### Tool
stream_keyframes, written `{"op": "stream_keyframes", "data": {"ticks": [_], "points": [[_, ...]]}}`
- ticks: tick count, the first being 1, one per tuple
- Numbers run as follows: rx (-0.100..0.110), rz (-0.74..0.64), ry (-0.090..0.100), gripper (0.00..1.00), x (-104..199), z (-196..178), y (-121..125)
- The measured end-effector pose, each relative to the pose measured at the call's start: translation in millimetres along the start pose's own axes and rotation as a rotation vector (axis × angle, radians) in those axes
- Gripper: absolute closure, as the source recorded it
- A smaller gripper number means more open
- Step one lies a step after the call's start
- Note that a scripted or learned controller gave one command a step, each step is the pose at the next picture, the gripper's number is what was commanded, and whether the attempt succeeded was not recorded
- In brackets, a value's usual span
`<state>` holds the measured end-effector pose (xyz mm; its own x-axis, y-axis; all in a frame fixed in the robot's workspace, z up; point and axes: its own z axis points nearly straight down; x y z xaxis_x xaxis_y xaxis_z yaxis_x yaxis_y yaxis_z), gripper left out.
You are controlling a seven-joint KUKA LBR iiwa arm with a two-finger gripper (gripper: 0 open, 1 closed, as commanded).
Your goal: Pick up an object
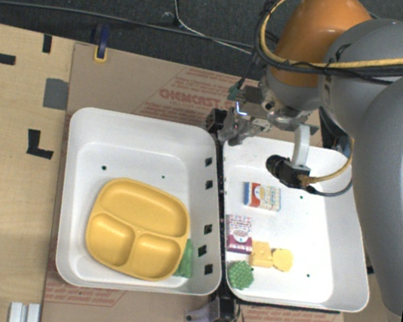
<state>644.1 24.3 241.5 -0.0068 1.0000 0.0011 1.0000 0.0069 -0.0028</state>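
Nothing has been lifted yet, as far as can be judged — every candidate object lies in a bin, so the whole pick remains to be done. In the right bin [332, 293] a small red-and-white carton [262, 196] is seen at mid-frame, with a dark pink packet [239, 233] just below it, then a yellow block [272, 257] and a green knobbly piece [240, 275] toward the lower edge. The left bin [77, 174] carries a yellow divided tray [137, 228], with a green item [186, 259] tucked beside its right edge. The arm [393, 112] is bent in from the upper right of the frame, its orange band at the top, and the pincer [231, 127] is held over the far end of the wall between the bins, well apart from the objects. Whether its fingers are apart or together cannot be told — no object is seen between them.
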Motion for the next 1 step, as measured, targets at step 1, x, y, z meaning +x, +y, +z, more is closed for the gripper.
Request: {"op": "stream_keyframes", "data": {"ticks": [1], "points": [[-0.001, 0.0, -0.001, 1.0, 56.5, 14.0, 9.2]]}}
